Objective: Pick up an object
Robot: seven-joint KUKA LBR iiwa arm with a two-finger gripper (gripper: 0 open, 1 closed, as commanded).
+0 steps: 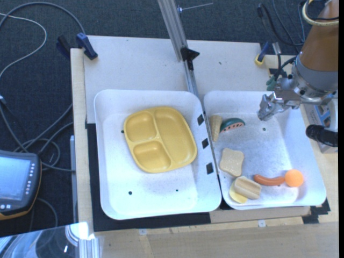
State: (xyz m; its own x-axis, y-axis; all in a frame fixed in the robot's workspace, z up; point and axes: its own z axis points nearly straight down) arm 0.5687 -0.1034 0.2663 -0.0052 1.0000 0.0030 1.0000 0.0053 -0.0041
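Note:
The right bin (279, 138) holds several toy foods: a watermelon slice (232, 125) near the divider, a pale wedge (215, 127) beside it, a bread slice (232, 162), a bun-like piece (245, 189) at the front, and an orange carrot (279, 179) at the front right. My gripper (266, 108) hangs over the bin's back right part, above bare bin floor, with nothing visible between its fingers. It is to the right of the watermelon slice and apart from every item.
The left bin (107, 144) carries a yellow divided plate (159, 138). A metal rail (174, 23) runs from the top down between the bins. Blue clamps (86, 44) sit at the bench's back corners. A screen (16, 181) and cables lie off the bench's left.

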